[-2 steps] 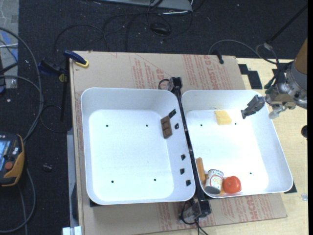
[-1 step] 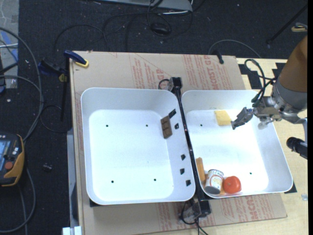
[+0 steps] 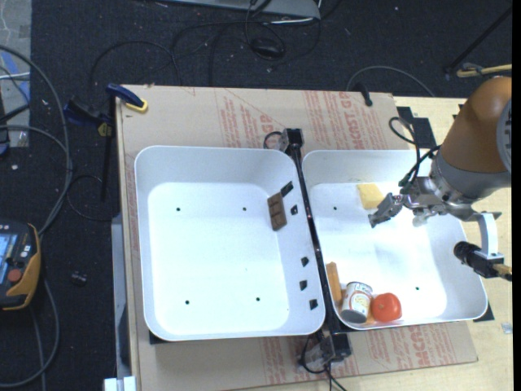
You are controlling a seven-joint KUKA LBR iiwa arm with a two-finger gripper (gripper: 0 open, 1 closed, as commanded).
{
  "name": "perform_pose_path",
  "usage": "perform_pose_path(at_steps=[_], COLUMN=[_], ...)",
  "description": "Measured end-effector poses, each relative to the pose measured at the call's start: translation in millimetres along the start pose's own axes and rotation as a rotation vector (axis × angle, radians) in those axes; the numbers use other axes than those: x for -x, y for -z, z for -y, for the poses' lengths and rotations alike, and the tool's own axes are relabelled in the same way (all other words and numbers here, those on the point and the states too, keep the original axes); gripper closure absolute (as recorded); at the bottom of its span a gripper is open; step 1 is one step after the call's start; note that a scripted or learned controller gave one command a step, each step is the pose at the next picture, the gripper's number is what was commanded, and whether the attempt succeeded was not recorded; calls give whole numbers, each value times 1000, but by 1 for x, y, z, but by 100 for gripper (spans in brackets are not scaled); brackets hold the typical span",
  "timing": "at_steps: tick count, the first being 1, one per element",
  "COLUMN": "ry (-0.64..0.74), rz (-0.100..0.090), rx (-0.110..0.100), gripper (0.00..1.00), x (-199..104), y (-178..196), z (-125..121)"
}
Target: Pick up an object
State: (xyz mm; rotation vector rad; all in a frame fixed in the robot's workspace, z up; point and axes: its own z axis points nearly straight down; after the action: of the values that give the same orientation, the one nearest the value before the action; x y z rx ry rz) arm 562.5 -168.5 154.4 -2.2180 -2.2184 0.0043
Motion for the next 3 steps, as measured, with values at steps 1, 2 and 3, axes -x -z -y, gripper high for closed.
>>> perform_pose_path(at_steps=[1, 2, 3], ry=[0, 0, 0], rz=[0, 1, 2], rx=[1, 5, 10], gripper=[0, 100, 100], x=[-8, -7, -6], y=[-46, -33, 18], z=[-1, -2, -13])
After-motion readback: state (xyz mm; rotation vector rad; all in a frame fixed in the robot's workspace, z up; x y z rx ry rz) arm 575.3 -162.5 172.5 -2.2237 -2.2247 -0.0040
